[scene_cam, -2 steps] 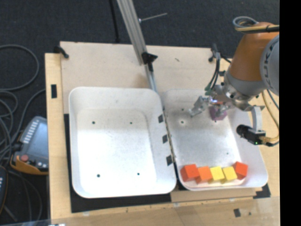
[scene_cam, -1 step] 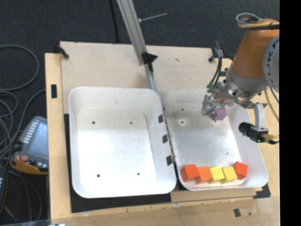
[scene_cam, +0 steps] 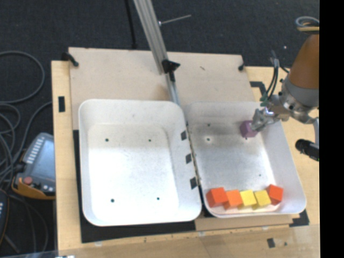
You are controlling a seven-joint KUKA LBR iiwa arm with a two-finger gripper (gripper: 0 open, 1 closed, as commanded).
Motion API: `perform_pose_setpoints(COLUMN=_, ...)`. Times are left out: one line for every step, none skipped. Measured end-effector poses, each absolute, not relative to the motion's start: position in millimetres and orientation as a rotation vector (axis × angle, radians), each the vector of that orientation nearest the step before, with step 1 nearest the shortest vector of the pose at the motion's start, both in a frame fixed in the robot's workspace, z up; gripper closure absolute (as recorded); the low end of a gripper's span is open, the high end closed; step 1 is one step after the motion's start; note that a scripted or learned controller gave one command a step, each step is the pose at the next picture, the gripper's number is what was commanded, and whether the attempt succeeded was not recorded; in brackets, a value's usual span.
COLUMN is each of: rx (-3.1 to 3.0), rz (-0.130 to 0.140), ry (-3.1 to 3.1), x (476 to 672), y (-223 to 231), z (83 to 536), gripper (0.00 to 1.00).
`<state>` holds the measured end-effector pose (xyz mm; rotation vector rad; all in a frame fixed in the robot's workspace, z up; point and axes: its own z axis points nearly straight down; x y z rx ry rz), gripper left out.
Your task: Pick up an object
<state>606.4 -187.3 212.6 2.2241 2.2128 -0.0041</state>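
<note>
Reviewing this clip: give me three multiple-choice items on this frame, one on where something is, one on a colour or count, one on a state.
1. Where does the row of blocks lie?
A. Left bin, centre
B. Right bin, near edge
C. On the bare bench

2. What colour is the small object at the pincer?
A. Purple
B. Green
C. Blue

3. How is the arm placed?
A. Over the left bin
B. Off beyond the bench
C. Reaching into the right bin

Answers: 1 B, the blocks line that bin's near wall. 2 A, it reads purple against the white. 3 C, its tip is low over that bin's far part.
</note>
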Motion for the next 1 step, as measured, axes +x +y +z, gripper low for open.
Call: perform_pose_setpoints(rx=2.218, rz=-0.002, ry=2.22, x=607.1, y=-182.9, z=213.3, gripper=0.0)
